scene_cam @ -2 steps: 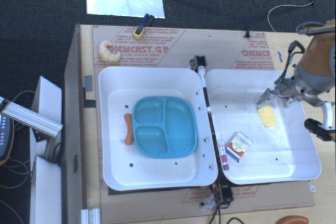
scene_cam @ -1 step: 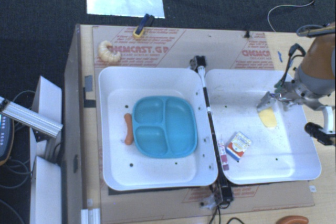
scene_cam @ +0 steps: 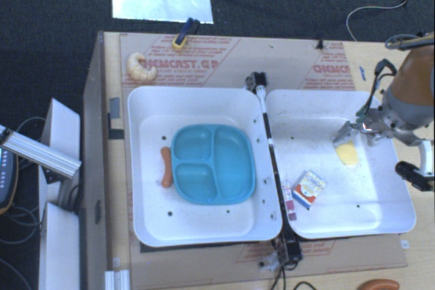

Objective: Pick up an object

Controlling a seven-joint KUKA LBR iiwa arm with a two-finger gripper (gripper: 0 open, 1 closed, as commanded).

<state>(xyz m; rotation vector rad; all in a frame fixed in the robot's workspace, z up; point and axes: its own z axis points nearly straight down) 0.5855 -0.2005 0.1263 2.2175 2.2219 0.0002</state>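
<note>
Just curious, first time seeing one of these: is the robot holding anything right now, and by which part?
It cannot be told. The end effector is just above the yellow block in the right bin.

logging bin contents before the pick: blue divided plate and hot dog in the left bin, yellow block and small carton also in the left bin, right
Not quite. The blue divided plate and the hot dog do lie in the left bin, but the yellow block and the small carton lie in the right bin, as the camera view shows. The tool hovers by the yellow block there.

Bench [scene_cam: 224, 58] with two white bins [scene_cam: 197, 102]
</note>
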